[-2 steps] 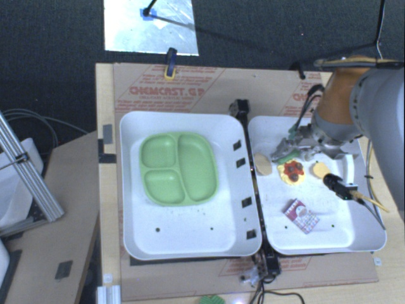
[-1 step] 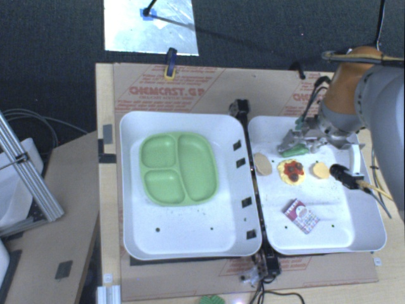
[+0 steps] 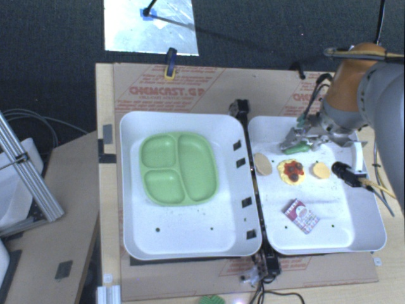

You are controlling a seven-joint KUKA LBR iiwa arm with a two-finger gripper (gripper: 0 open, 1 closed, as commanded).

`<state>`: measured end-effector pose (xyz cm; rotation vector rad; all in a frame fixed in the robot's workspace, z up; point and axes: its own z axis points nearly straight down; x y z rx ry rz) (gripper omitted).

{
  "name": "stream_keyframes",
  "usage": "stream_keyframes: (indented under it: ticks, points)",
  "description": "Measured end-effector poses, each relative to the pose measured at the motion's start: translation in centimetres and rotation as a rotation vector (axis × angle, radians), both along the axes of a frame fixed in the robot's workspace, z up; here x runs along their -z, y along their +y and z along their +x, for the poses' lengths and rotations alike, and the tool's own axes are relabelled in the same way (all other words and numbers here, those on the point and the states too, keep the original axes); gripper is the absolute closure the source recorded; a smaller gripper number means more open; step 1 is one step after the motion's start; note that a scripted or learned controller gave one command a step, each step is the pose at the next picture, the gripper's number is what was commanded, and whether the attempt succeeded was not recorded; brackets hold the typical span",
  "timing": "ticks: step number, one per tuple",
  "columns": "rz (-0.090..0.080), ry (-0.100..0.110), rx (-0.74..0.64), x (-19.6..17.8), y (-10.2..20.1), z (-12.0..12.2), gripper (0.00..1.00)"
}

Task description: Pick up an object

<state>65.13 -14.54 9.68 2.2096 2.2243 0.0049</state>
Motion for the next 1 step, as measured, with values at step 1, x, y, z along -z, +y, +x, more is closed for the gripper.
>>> stream_keyframes:
  ticks: [1]
  points:
    - [0.007,0.002,-0.008,-9.29,12.33,-6.16,1.0]
